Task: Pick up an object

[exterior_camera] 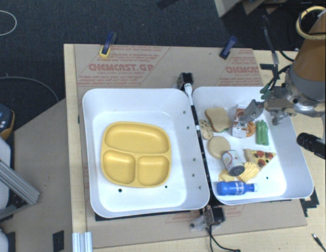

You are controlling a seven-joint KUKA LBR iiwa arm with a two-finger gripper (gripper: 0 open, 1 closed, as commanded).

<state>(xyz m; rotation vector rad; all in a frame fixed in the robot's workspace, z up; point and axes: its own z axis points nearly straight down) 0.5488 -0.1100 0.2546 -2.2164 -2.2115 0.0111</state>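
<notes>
My gripper point(251, 113) hangs over the upper middle of the right bin point(292, 180), reaching in from the right. Its grey fingers sit just above a small white and red object point(240, 128), with a green cucumber point(262, 133) just to the right. Nothing shows between the fingers. Further toys lie in this bin: a slice of toast point(217, 118), a round tan cookie point(219, 145), a spotted cracker point(206, 129), a pizza slice point(259, 156), a small can point(234, 165), yellow crinkle fries point(248, 171) and a blue bottle point(234, 188) lying on its side.
The left bin point(94, 140) holds a yellow divided plate point(135, 153). Blue clamps point(107, 44) point(228, 47) grip the cardboard's back edge. The arm's orange band point(313, 62) and wrist fill the right side above the bin.
</notes>
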